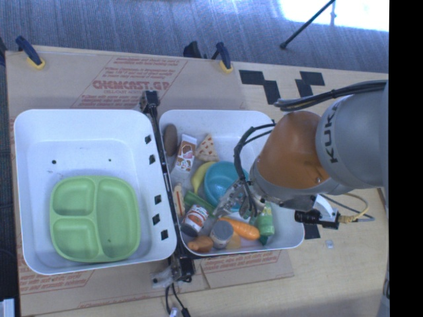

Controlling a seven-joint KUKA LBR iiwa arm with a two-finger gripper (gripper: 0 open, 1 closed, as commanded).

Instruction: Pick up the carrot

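Gripper (232, 203) hangs low in the right bin (264, 121), just above the carrot (242, 230) lying near the front wall; whether it is clenched I cannot tell. Best to descend straight, straddling the carrot across its width, clear of the green bottle (266, 224).

The carrot (242, 230) is a short orange piece, tapering toward its right end, lying on its side and tilted slightly down to the right. It rests in the right-hand bin near the front wall (among other toy foods), its top edge partly covered.
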